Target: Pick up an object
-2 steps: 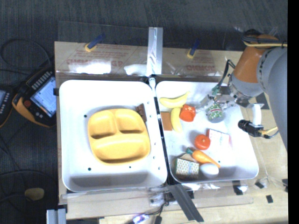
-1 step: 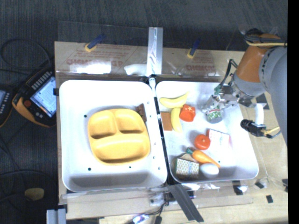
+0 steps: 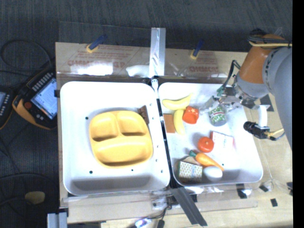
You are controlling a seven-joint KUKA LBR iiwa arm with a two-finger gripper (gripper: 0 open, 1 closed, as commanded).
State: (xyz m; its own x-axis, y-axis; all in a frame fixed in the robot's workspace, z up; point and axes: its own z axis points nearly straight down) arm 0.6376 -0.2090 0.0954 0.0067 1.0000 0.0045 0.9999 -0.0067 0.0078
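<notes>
We see the tool (image 3: 222,99) low in the right bin (image 3: 247,175), directly above a green-and-white ball (image 3: 218,116); we cannot tell its grip. Bananas (image 3: 176,109) lie near.

Two bins sit side by side on a bench (image 3: 64,51). The left bin (image 3: 71,127) holds a divided tray (image 3: 121,137) at its middle, with a small block (image 3: 143,112) touching the tray's far right corner.

The right bin (image 3: 249,167) holds the rest. Two bananas (image 3: 176,109) lie at its far left, a pepper (image 3: 190,115) just right of them. A tomato (image 3: 205,144) sits near the middle, a card (image 3: 222,140) beside it on the right. A carrot (image 3: 207,159), an egg (image 3: 212,173) and a box (image 3: 190,170) lie along the near wall. The gripper (image 3: 219,109) is at the far right over a small round object (image 3: 218,116).
</notes>
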